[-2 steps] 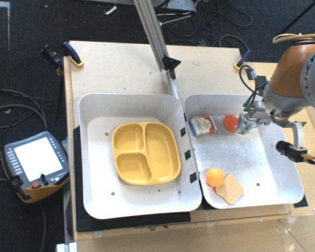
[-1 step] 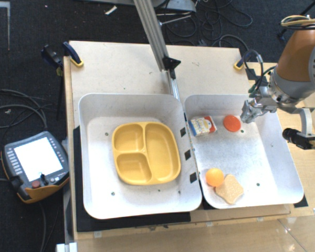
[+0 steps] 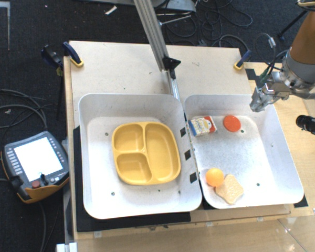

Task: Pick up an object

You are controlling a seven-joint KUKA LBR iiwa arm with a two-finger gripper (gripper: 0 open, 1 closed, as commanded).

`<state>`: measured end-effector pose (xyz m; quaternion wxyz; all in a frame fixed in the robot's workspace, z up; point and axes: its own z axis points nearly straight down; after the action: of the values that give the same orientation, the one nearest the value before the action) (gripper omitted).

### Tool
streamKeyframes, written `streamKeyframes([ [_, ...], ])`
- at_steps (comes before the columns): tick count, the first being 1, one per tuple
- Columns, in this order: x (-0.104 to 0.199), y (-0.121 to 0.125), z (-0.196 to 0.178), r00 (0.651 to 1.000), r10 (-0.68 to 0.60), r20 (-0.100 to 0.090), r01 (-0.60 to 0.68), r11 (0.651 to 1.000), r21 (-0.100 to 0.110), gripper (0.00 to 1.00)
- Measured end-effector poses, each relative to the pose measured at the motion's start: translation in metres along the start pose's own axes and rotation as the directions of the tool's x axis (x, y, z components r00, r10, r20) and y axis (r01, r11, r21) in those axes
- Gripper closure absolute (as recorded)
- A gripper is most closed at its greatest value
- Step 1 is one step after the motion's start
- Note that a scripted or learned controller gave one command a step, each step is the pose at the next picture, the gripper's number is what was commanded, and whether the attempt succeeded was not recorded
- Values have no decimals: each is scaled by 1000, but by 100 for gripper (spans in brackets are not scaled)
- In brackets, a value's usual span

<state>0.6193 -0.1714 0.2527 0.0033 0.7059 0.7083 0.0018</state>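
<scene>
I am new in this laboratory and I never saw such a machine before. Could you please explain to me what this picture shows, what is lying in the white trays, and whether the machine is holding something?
This is one picture from a camera fixed above a bench, looking down at a slant. The machine is a robot arm, grey and orange, reaching in from the right. At its end is a gripper, the part meant to grasp things. It hangs over the upper right edge of the right bin, and nothing can be seen in it.

The bench carries two shallow white bins. The left bin holds a yellow divided plate. The right bin holds four small things: a small carton and an orange-red round object near the top, and an orange ball touching a pale cracker-like piece near the bottom.

Its job is to pick up an object; none is lifted yet.
</scene>
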Motion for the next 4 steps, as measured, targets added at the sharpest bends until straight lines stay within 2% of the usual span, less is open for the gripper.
streamKeyframes([
  [1, 0, 1, -5, 1000, 1, -1, -1, 1000, 5, 100],
  [2, 56, 10, -1, 1000, -5, -4, 5, 1000, 6, 100],
  [3, 110, -2, 11, 1000, -4, -4, 4, 1000, 10, 100],
  [4, 168, -3, 3, 1000, -5, -5, 5, 1000, 6, 100],
])
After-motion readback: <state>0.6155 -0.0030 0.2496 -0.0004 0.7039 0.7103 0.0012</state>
